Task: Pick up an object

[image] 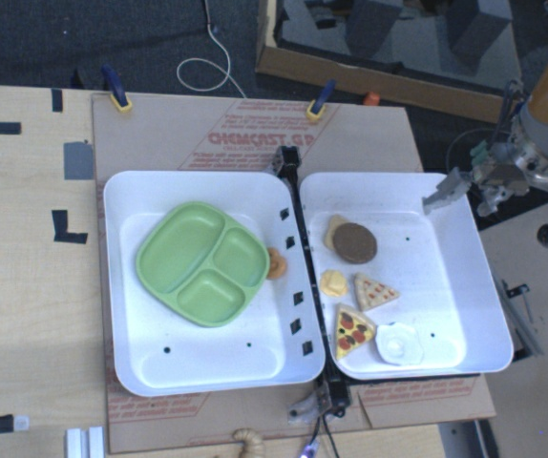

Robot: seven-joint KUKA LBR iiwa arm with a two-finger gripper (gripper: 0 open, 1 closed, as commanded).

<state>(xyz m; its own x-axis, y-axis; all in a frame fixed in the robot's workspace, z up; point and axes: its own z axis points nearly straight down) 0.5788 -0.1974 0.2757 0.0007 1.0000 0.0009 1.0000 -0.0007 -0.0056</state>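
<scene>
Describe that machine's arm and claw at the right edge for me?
The arm shows an orange band above a grey metal wrist. Thin dark cables loop beside it. The claw ends in a flat grey finger, over the right bin's rim.

Two white bins (121, 256) sit on brown cardboard (350, 136) printed with red lettering. The left one carries a light green divided plate (202, 263) with an orange bit (277, 263) at its edge. The right has a dark brown round cookie (355, 243), a pale yellow chunk (333, 282), two pizza slices (353, 330) (yellow, dotted red) and a white cup (399, 343). The table (26, 284) is pale wood with black marks.
</scene>
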